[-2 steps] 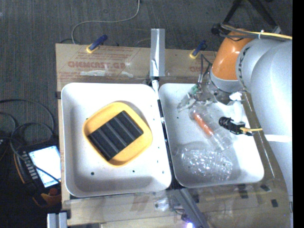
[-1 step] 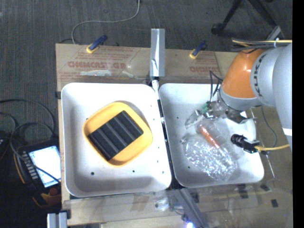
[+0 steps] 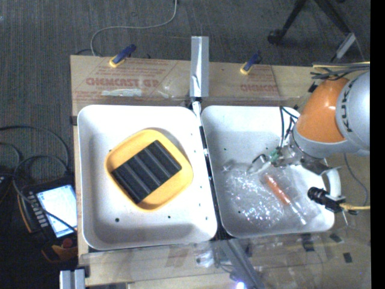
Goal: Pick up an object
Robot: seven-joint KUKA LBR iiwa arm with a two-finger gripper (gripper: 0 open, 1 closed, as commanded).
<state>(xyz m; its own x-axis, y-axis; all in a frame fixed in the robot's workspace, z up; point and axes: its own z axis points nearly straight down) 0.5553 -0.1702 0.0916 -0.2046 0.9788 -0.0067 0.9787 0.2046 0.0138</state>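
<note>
My arm comes in from the right, its grey body and orange band hanging over the right-hand shallow white bin. My gripper sits low in that bin, near its middle and towards the right wall, a small cluster of metal and wires. Whether my jaws are spread or pressed together I cannot tell; they are too small and muddled against the shiny wrap beneath them.

Just below and to the left of my gripper lies a crumpled clear plastic bag, spread across the floor of the right bin from its centre down to the lower right corner. Inside or upon it lies a slim orange stick-shaped object, slanting from upper left to lower right, its upper end close under my gripper. I cannot make out whether my jaws touch the bag or merely stand above its upper edge; nothing is plainly seen between them.

In the left-hand white bin rests a rounded yellow tray with a black ribbed insert, tilted in the middle, well apart from my gripper.
</note>
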